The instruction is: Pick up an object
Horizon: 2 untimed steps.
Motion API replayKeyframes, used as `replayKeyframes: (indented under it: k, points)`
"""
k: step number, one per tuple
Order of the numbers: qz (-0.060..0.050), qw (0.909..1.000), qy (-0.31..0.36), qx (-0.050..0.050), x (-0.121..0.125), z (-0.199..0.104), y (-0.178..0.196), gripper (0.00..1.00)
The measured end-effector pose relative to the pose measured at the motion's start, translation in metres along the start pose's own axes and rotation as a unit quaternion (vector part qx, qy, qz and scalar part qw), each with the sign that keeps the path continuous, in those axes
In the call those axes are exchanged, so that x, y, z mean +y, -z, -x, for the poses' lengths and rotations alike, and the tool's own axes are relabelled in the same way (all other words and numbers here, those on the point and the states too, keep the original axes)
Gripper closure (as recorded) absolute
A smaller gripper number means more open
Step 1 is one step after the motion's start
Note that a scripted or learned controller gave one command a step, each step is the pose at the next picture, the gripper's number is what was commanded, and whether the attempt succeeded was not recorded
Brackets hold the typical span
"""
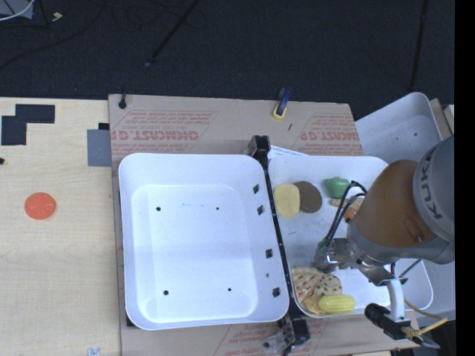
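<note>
Jaws: you cannot tell their state; the arm (401, 206) hangs over the right bin (423, 291), above the yellow object (335, 302) and waffle (310, 282).

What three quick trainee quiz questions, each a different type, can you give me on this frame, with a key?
1. True or false: the pale yellow rounded block lies in the left white bin.
2. Multiple choice: What touches the pale yellow rounded block's right side? A) the brown round disc B) the small green object C) the yellow corn-shaped toy
3. Fill in: the yellow corn-shaped toy rests on a tan waffle-patterned piece in the ____ corner of the right white bin.

Key: 1 false; 2 A; 3 near left. The gripper hangs just above that piece.
</note>
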<state>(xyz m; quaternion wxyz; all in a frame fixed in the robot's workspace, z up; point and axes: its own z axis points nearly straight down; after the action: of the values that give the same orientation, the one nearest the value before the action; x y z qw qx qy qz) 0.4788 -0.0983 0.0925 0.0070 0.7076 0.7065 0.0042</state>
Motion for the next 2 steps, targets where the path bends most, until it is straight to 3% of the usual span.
replayKeyframes:
  k: [1, 2]
  points:
    - [0.0, 1.0, 0.001, 0.001, 0.003, 0.01, 0.285, 1.0]
    - [-0.01, 0.9999, -0.001, 0.002, 0.001, 0.047, 0.256, 1.0]
